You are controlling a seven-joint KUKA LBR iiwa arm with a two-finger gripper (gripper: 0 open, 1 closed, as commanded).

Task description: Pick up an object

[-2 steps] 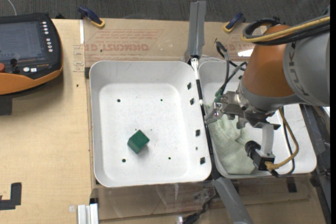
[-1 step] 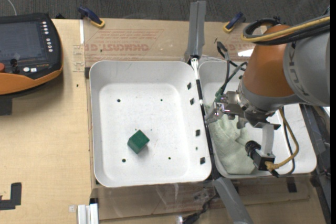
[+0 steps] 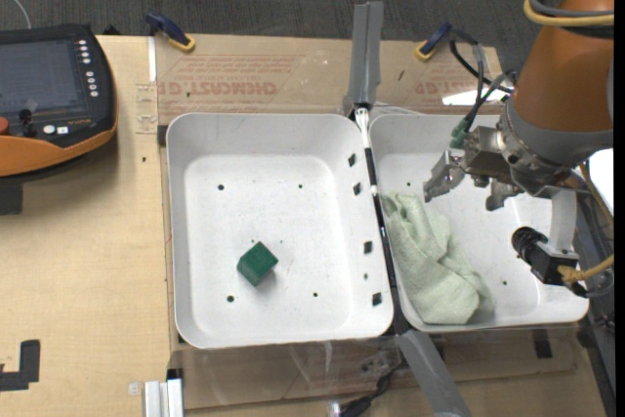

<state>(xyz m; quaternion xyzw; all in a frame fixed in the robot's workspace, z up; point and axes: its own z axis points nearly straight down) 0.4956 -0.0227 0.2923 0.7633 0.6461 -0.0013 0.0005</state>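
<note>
A small green cube (image 3: 258, 263) lies in the left bin (image 3: 195, 210), toward its front. A crumpled pale green cloth (image 3: 430, 259) lies in the right bin (image 3: 508, 293), against its left wall and front. My gripper (image 3: 466, 189) hangs over the right bin, above and just behind the cloth's far end. Its fingers are spread open with nothing between them. The orange band of the arm (image 3: 571, 63) rises behind it at the right.
A metal divider bar (image 3: 367, 63) runs back from between the two bins. A teach pendant (image 3: 49, 98) rests on the bench at far left. Two clamps (image 3: 171, 31) hold the cardboard sheet at the back. Cables hang by the wrist (image 3: 547, 259).
</note>
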